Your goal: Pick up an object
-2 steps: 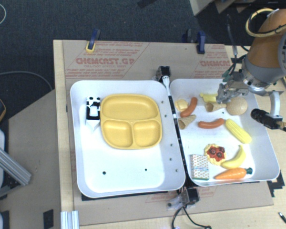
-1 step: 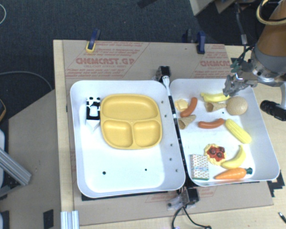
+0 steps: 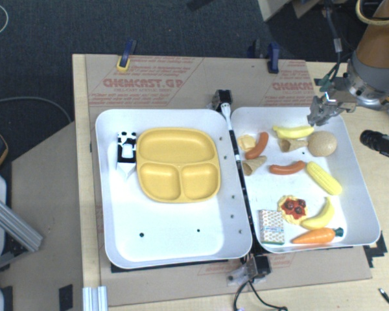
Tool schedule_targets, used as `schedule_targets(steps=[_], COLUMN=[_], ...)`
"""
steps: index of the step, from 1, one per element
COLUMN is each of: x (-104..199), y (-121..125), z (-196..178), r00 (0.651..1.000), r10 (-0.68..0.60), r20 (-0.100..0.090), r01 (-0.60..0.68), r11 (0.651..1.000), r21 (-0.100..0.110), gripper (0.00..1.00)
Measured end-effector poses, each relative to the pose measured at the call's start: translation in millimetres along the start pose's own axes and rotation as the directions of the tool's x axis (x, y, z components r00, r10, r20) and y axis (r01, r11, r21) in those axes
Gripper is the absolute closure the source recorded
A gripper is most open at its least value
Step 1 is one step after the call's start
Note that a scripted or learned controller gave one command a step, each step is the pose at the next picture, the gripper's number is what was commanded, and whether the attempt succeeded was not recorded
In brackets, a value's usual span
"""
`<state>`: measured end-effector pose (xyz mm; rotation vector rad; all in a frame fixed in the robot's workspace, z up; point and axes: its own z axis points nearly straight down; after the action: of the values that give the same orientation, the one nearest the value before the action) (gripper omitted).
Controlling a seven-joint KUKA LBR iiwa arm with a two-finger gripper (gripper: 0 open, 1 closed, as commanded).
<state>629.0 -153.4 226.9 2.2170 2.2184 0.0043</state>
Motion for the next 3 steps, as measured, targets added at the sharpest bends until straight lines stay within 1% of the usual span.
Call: schedule_targets(steps=[1, 2, 3], x=[31.4, 61.0, 83.0], y=[-38.3, -68.7, -109.0], z=[10.1, 6.7, 6.6], r00=[1.000, 1.000, 1.000], r10=[-0.002, -0.002, 0.000], r20=[-0.004, -0.004, -0.004], r01=[0.002, 0.002, 0.000], r11=[1.000, 1.000, 1.000], r21=[0.010, 0.009, 0.011], gripper=[1.00, 1.00, 1.00])
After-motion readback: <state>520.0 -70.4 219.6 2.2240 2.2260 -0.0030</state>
